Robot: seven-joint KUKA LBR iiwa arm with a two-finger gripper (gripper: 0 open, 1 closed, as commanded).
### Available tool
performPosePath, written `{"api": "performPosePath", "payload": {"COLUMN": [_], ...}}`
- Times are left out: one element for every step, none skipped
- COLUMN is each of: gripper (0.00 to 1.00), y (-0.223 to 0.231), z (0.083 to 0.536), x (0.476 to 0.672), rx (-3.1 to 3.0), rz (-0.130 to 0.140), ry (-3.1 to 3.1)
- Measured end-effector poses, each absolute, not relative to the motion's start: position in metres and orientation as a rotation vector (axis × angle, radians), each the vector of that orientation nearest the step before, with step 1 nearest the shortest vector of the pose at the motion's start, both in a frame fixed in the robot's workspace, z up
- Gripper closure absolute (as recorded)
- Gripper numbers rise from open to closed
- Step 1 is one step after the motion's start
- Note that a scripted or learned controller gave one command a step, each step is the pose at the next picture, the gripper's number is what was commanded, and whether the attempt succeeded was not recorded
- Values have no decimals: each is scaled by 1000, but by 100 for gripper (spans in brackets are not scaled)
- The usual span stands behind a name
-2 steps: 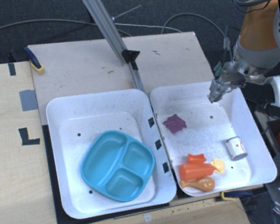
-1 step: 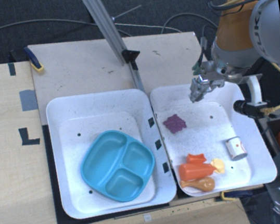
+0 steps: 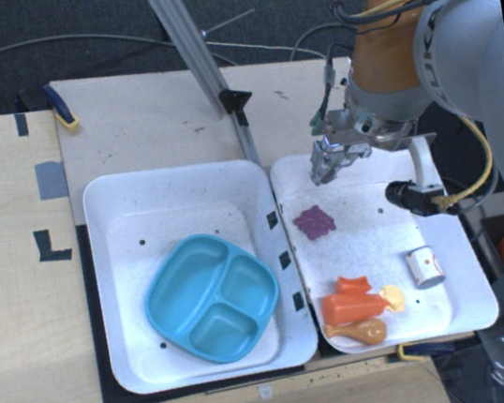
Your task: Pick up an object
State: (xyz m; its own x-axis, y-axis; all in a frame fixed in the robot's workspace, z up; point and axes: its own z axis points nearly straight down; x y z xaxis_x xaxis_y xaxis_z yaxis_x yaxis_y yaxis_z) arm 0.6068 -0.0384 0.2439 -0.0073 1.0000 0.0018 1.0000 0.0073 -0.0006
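Note:
My gripper (image 3: 323, 168) hangs over the far left part of the right bin (image 3: 457, 301), with nothing visible between its fingers. A flat purple piece (image 3: 314, 223) lies on the bin floor just in front of the gripper, apart from it. At the bin's near edge sit an orange toy (image 3: 352, 303), a tan pear-shaped piece (image 3: 360, 331) and a small yellow piece (image 3: 393, 297). A small silver can (image 3: 422, 265) lies toward the right side.
The left bin (image 3: 110, 266) holds a blue divided plate (image 3: 212, 297). A slanted metal rod (image 3: 195, 48) with a black clamp stands behind the bins. A black fitting (image 3: 408, 197) sticks into the right bin from the arm's side.

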Motion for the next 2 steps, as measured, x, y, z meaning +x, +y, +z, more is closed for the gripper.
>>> {"api": "performPosePath", "payload": {"gripper": [100, 100], "y": [11, 63], "z": [246, 247], "x": [620, 630], "rx": [-2213, -2213], "rz": [-1, -1], "ry": [-2228, -2228]}}
